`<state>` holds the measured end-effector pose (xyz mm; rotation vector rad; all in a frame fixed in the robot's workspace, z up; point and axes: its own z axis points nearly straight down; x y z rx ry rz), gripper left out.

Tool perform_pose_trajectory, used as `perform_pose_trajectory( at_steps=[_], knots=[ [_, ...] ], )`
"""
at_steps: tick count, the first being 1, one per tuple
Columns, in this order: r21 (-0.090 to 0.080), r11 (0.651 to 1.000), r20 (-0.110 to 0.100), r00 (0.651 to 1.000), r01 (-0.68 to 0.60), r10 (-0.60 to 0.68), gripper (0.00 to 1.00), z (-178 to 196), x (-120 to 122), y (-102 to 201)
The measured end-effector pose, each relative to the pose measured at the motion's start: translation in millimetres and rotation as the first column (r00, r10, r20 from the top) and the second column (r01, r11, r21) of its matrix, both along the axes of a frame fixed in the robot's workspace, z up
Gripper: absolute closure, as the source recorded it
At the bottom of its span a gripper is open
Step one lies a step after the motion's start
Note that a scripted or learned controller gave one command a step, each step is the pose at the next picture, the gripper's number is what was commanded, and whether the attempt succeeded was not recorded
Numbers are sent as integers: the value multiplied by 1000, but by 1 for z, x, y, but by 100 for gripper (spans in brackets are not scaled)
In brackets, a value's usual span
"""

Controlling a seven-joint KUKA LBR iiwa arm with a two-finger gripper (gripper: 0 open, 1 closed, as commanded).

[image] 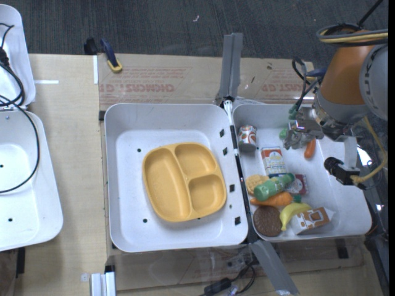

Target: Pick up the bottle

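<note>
We see the claw (300, 131) in the upper part of the right bin (345, 227), at the right of the frame, hanging below the grey arm (355, 79) with its orange band. Whether it is spread or pressed together, we cannot tell; the parts there are dark and tangled. Just right of it lies a small orange-red thing (310, 148), perhaps a toy carrot, and something green (284, 132) sits at its left side; we cannot tell if either touches it.

Down and left of the claw a white carton (273, 161) with a red picture lies flat. Further left, near the bin's upper left corner, stands a small can (247, 136).

The bottle (272, 187), green with a pale cap, lies on its side in the lower middle of the right bin, apart from the claw. It rests among other things: a yellow waffle-like piece (255, 181) at its left, an orange carrot (279, 199) just below it, a brown round cookie (268, 221) lower still, a banana (292, 213) and a small box (311, 219) at the lower right.

The left bin (123, 184) holds a yellow tray (183, 180) with three compartments. Both bins sit on the desk (62, 91).
</note>
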<state>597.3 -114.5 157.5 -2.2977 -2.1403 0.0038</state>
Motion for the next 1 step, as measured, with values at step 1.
perform_pose_trajectory(
  at_steps=[1],
  knots=[
    [-1, 925, 1, 925, 380, -380, 0, 33, -17, 42]
  ],
)
